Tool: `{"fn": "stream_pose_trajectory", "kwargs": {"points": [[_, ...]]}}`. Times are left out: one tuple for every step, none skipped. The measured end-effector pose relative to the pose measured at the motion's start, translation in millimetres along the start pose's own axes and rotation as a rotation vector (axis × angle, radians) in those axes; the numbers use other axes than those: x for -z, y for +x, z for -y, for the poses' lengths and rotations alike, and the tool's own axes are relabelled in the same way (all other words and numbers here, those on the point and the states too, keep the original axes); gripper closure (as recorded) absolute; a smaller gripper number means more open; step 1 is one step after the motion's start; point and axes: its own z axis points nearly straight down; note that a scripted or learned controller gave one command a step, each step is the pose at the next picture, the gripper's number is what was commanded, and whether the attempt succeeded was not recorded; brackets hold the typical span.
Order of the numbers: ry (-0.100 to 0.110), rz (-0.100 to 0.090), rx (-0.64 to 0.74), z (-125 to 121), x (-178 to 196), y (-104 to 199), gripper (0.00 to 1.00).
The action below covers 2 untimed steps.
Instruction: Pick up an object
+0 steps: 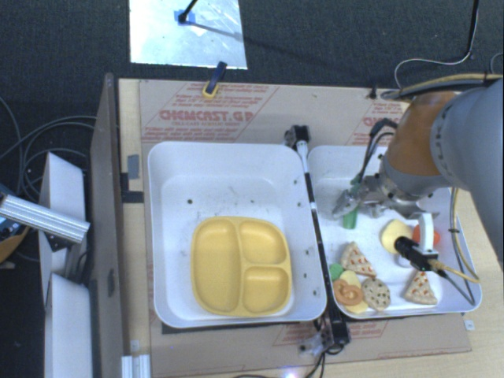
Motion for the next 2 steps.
{"fn": "stream_pose_trajectory", "kwargs": {"points": [[-0.003, 0.0, -0.001, -0.8, 11.2, -1.0, 1.0], [-0.006, -0.003, 0.007, 37.1, 105.5, 97.8, 1.0]]}}
